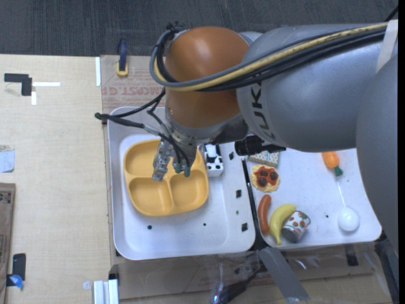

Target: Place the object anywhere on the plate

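A yellow plate [166, 195] with three compartments lies in the left white bin [190, 239]. My gripper [173, 163] hangs over the plate's upper part, just above the ridge where its compartments meet. The two fingers stand apart, the yellow plate shows between them, and nothing is held there. One fingertip [185, 169] has a small green tint. A small black-and-white toy [214, 160] sits in the left bin, touching or just off the plate's right rim, to the right of the gripper. The orange band and grey arm cover the bin's upper edge.
The right bin [364, 195] holds a toy pizza [266, 177], a red sausage [264, 213], a banana [281, 220], a small can [296, 225], a carrot [331, 161] and a white spoon-like piece [348, 219]. Bare bin floor lies below the plate.
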Tool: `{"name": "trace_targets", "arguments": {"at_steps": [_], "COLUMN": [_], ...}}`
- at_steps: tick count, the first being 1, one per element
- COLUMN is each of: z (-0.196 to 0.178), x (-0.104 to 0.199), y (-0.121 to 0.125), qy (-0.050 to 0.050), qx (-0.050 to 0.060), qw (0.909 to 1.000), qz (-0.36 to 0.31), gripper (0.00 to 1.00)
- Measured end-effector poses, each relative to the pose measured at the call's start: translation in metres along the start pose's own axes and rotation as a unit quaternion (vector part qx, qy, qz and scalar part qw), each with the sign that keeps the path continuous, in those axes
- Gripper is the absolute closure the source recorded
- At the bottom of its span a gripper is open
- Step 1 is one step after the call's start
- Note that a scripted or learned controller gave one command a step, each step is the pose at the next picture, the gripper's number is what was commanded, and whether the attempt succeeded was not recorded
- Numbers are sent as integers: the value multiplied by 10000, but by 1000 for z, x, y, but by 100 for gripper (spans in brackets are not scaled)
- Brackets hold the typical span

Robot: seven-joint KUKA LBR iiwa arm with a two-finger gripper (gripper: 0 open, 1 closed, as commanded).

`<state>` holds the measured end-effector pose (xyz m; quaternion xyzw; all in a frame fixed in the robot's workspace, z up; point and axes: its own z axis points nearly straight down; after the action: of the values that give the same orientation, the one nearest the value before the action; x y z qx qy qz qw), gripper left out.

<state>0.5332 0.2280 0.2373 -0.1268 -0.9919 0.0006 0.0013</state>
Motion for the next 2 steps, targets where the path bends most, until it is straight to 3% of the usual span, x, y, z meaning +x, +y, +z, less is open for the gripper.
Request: {"name": "trace_targets", "arguments": {"at_steps": [1, 2], "z": [-88, 12], "x": [-9, -4], "y": [-79, -8], "qy": [-2, 16], "qx": [-2, -3], "qw": [10000, 9544], "qz": [6, -2986], "gripper": [100, 100]}}
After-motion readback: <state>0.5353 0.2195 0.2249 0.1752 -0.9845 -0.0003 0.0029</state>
